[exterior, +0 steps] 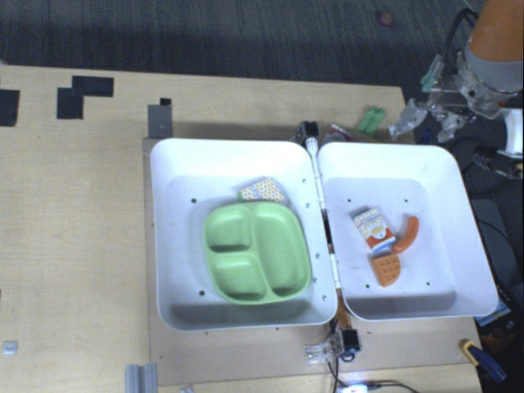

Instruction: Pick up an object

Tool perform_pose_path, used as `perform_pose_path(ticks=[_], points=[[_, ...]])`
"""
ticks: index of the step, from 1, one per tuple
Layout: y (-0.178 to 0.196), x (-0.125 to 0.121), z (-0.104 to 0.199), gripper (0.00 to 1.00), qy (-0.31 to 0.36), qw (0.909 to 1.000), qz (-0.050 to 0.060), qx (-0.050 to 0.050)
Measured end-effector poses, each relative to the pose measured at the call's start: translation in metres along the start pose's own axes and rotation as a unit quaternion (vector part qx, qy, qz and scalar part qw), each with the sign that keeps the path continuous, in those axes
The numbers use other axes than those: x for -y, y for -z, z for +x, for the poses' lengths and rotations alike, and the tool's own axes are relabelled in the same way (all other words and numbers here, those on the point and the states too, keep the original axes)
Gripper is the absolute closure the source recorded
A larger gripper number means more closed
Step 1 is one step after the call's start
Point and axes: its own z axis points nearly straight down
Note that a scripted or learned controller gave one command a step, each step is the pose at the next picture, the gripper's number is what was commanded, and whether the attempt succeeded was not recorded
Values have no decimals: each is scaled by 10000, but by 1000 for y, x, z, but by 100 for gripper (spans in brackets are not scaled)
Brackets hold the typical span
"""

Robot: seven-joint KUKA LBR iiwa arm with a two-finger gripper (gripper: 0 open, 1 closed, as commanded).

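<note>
In the right bin (442, 178) lie a small white and orange carton (368, 226), a red-orange sausage (407, 232) just right of it, and an orange waffle piece (386, 269) below both. My gripper (427, 125) hangs above the bin's far rim at the upper right, well away from these three items. Its fingers are spread open with nothing between them.
The left bin (176, 219) holds a green divided plate (258, 250) with a patterned yellow-dotted piece (262, 190) behind it. A small green object (371, 120) lies on the bench beyond the bins, left of my gripper. Cables run at the right edge.
</note>
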Motion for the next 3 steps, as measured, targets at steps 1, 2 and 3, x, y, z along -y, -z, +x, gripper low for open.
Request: perform_pose_path(ticks=[1,2,3], points=[[-183,-8,-46,0,-17,10000,44,-7],[-194,60,15,0,-9,10000,-8,-2],[-195,32,33,0,0,10000,-4,-3]])
